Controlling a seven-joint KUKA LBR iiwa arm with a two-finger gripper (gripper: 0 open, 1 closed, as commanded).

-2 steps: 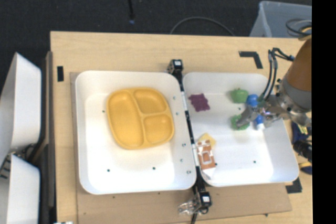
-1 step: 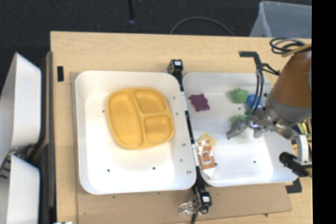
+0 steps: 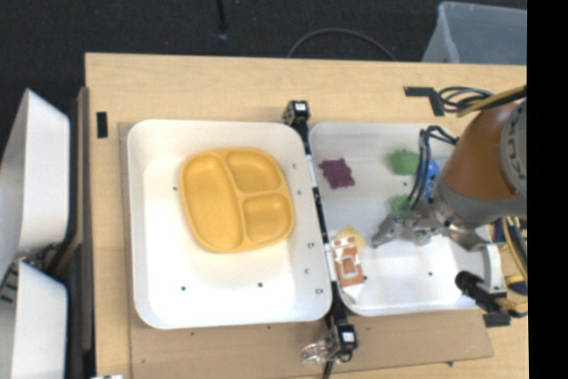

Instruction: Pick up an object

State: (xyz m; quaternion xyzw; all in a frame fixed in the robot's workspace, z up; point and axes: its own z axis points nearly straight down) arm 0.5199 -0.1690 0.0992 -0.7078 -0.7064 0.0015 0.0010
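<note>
The big grey arm (image 3: 484, 164), with its orange band, bends in from the right and dips low into the right bin (image 3: 382, 302). Its claw (image 3: 397, 228) hangs just above the white floor, and I cannot tell how it is set. Beside it, to the left, lies a small orange and white toy (image 3: 348, 255). Farther back sit a flat purple piece (image 3: 336, 173) and a lumpy green one (image 3: 404, 161). The left bin (image 3: 151, 280) holds a smooth yellow tray (image 3: 237, 199) with three dips.

Robotics lab: wooden bench (image 3: 222, 84), twin white bins (image 3: 151, 280), trailing cables (image 3: 342, 38).
</note>
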